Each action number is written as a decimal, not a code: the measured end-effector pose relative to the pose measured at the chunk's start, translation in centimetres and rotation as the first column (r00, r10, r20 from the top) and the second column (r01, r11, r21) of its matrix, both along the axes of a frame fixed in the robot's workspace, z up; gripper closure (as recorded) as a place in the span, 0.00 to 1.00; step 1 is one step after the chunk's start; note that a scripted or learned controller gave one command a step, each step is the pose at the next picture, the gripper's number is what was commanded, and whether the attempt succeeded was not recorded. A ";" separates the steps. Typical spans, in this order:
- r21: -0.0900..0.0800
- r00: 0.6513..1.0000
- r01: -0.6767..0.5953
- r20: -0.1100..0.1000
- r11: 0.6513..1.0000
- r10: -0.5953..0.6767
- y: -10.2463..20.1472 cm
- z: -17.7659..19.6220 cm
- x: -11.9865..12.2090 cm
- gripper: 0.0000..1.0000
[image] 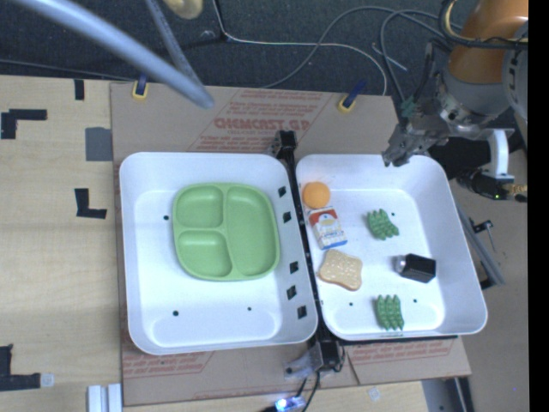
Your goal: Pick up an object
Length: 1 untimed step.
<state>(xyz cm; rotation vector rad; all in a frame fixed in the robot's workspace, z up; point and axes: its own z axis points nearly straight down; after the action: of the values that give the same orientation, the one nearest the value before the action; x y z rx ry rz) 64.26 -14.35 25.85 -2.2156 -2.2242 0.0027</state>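
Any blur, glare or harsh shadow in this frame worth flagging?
Camera view: a blurred grey bar crosses the top left, out of focus; the two white bins are evenly lit with soft shadows and no glare; the small green toys stay sharp.

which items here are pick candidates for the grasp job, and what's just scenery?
Job-relevant:
- gripper, above the right bin's far rim
- orange ball
- small carton
- toast slice
- two green studded pieces
- black block
All loose in the right bin.

Lying about:
- green divided tray in the left bin
- cables behind the bench
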 end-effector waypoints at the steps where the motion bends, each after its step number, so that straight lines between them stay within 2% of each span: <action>1: 0.000 1.000 -0.001 -0.001 1.000 0.001 4.8 -1.5 -1.7 1.00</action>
<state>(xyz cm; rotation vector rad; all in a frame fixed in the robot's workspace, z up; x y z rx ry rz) 62.61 -9.56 24.39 -2.2143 -2.2245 0.0032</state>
